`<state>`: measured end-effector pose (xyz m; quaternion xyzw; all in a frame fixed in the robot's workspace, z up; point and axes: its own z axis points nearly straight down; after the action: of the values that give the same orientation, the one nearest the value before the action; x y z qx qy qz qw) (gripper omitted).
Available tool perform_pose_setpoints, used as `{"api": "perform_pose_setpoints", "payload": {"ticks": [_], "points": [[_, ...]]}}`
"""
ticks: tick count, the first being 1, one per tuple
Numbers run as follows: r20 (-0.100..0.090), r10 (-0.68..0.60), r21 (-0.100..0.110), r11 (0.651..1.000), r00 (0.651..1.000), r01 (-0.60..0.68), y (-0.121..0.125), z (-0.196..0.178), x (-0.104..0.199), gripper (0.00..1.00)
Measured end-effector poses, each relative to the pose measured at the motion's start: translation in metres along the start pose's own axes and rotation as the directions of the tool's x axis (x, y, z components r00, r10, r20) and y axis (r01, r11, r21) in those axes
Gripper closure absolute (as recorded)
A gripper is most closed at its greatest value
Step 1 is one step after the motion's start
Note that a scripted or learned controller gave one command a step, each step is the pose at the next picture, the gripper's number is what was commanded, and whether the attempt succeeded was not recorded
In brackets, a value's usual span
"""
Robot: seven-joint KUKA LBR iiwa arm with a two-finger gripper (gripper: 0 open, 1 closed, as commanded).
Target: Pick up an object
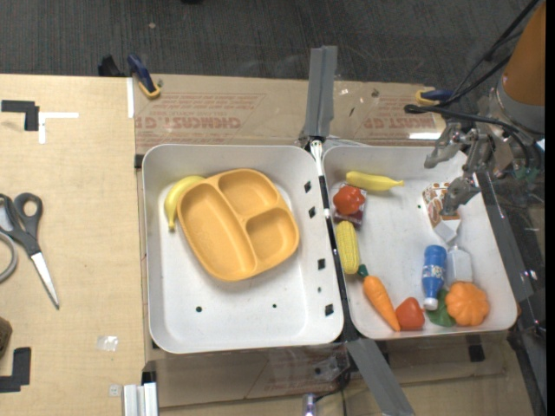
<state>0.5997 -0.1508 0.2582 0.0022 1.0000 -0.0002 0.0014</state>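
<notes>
The arm is hanging over the right bin [503,258] with its gripper [458,165] spread and gripping nothing, poised beside a small packet [436,204] near the far wall, so I'd say it should be dropping straight and centred before closing.
</notes>
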Motion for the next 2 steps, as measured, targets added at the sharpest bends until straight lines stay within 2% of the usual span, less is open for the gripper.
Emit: {"api": "perform_pose_setpoints", "payload": {"ticks": [1, 2], "points": [[0.0, 0.028, 0.0, 1.0, 1.0, -0.028, -0.026, 0.101, 0.028, 0.0], [0.02, 0.098, 0.003, 0.995, 0.995, -0.098, -0.045, 0.147, 0.065, 0.0]]}}
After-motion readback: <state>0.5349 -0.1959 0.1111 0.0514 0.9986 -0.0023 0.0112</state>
